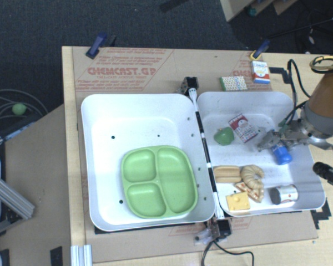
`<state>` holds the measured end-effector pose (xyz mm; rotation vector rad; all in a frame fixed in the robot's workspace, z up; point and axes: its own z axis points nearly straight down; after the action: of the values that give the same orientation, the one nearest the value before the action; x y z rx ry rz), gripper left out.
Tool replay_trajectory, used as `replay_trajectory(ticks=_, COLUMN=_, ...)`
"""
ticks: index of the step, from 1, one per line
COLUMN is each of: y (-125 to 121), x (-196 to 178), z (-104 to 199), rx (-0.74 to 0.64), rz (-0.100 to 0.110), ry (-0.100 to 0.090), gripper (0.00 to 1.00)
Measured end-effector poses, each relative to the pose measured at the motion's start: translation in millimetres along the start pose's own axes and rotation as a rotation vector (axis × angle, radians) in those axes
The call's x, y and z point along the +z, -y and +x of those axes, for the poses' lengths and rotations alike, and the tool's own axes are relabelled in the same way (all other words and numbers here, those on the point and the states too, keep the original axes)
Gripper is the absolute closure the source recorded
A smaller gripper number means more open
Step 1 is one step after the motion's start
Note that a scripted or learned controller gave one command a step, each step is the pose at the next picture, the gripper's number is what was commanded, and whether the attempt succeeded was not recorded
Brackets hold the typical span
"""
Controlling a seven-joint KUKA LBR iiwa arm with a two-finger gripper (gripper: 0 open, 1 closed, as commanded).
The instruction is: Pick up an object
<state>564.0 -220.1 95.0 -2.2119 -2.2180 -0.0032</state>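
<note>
Right bin (299,201): seven items | left bin (100,126): one green tray (158,180) | tool (273,138) state unclear

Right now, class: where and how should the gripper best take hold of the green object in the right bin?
Probably from straight above, closing across the green object at its rounded middle. It lies alone on the bin floor, with bare white on its left and far sides; the red-and-white packet sits close on its right, so keep the fingers off that side.

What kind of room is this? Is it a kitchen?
Probably not a kitchen; it looks like a robot lab. A robot arm reaches over two white bins on a brown workbench, cables lie on the dark carpet, and the croissant and green plate look like toys.
</note>
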Motion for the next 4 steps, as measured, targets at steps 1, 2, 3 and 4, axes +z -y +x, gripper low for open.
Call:
replay_trajectory(ticks=1, y=16, x=10, z=2, rx=-0.003, rz=-0.004, ry=-0.002, gripper=0.0)
replay_trajectory(ticks=2, y=16, x=0, z=-1, rx=0.0, rz=-0.005, ry=0.004, gripper=1.0)
replay_trajectory(ticks=3, y=-57, x=-30, z=86, rx=0.001, rz=-0.006, ry=0.006, gripper=1.0)
replay_trajectory(ticks=4, y=-30, x=-90, z=131, rx=0.001, rz=-0.006, ry=0.007, gripper=1.0)
